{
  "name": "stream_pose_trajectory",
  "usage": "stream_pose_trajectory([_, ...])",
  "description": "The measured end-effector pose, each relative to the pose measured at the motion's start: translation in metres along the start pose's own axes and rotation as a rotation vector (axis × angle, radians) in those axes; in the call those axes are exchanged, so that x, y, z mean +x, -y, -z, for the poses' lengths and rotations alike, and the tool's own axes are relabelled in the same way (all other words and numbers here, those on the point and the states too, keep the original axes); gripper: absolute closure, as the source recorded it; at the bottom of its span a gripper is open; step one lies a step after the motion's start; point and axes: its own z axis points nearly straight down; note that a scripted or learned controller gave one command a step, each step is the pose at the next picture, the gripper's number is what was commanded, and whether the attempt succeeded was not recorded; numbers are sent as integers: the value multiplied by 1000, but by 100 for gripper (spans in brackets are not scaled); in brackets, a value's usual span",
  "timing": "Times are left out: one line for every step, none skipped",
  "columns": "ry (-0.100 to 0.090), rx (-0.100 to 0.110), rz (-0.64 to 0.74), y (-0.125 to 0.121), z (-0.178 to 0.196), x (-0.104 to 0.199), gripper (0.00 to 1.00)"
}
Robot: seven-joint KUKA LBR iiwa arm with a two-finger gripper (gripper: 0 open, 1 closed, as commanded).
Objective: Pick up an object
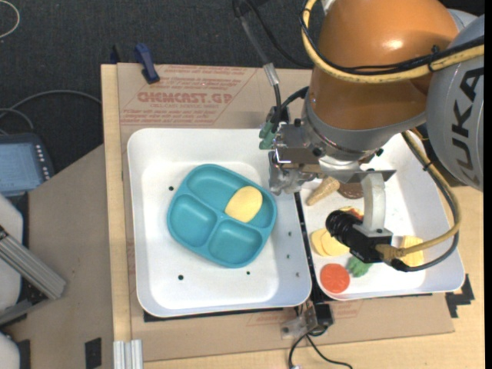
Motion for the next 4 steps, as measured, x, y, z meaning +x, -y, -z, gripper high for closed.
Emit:
stream_pose_trajectory([1,2,-2,-40,-112,13,100])
stream_pose_trajectory([-8,-23,2,-1,8,17,100])
stream_pose_trajectory([3,5,-8,0,-138,-37,100])
stream_pose_trajectory([-1,-18,-4,-98,-137,-63,100])
